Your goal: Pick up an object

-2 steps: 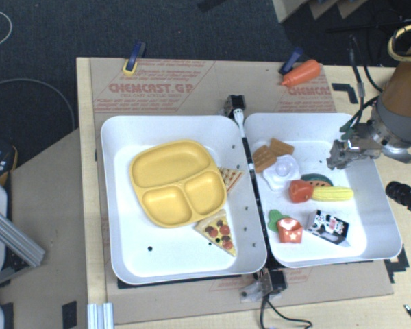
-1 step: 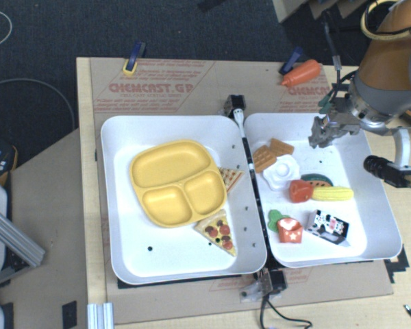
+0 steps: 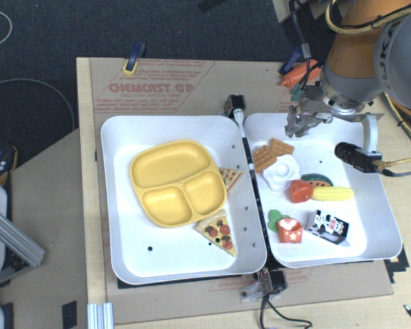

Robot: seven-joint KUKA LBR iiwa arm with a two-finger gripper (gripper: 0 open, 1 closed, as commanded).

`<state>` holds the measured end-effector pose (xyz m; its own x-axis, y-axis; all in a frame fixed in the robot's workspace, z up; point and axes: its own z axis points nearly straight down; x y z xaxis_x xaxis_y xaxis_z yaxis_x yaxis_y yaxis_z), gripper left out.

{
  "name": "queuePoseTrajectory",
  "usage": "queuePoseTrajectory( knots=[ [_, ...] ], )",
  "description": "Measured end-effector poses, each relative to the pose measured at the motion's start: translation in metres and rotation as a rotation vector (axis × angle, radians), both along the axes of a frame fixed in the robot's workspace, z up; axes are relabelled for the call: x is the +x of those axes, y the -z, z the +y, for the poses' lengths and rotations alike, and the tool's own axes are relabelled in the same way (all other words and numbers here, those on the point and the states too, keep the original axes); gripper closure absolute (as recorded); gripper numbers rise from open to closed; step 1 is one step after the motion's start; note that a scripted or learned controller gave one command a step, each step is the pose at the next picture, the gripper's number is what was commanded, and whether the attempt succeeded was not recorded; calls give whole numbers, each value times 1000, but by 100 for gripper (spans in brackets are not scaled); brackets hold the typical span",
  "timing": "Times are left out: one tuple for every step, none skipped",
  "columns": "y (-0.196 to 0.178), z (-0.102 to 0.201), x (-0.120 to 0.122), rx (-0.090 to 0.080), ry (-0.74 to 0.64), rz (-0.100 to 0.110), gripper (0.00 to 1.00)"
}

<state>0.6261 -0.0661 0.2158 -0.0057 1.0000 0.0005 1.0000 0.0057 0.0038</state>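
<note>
Hovering gripper (image 3: 298, 127), whether spread or pressed together I cannot tell, over the far corner of the right white plastic bin (image 3: 380, 214) | nearest pick: tan waffle-patterned toy cracker (image 3: 272, 153), just below-left of it, long axis slanting across the bin | yellow corn toy (image 3: 333, 194) lies farther | cardboard-covered worktop (image 3: 157, 88), dark floor beyond

Table (image 3: 96, 184): tan surface, red lettering along far edge. Two shallow white bins directly on it, side by side, rims touching: left bin (image 3: 116, 184), right bin (image 3: 377, 204). Blue-and-yellow clamp (image 3: 132, 59) at far-left edge. Black clip (image 3: 233, 105) at bins' far junction.
</note>
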Motion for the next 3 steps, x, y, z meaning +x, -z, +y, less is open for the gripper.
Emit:
queuePoseTrajectory(
  knots=[
    [-3,20,13,-1,3,-1,100],
    [-15,21,11,-2,5,-1,100],
    [-5,26,12,-1,5,6,100]
  ],
)
